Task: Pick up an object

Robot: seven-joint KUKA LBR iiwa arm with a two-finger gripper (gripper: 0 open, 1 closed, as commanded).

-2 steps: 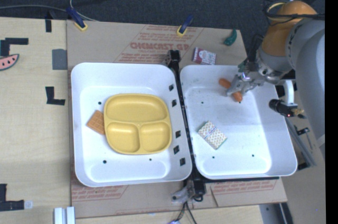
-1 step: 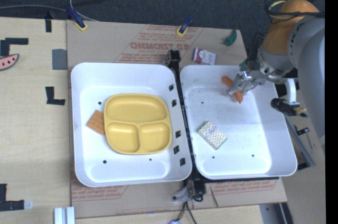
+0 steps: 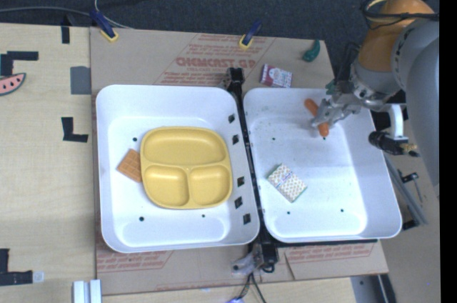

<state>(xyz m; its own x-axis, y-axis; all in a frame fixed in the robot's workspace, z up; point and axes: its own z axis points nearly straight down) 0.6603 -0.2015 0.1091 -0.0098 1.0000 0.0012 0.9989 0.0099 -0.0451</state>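
Over the right bin (image 3: 371,212), near its far edge, the gripper (image 3: 325,119) hangs low with an orange carrot-like piece (image 3: 317,116) at its tips; whether clenched on it, cannot tell; patterned packet (image 3: 287,182) lies nearer the camera, apart; well to its left, yellow divided tray (image 3: 187,167) fills the left bin (image 3: 118,223).

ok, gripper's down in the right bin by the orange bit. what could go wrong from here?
1. The orange piece is small and the gripper covers part of it; it could slip out or get nudged aside.
2. It lies near the right bin's back wall, so the fingers may scrape the rim.
3. The patterned packet lies apart, so a miss likely comes up with nothing.
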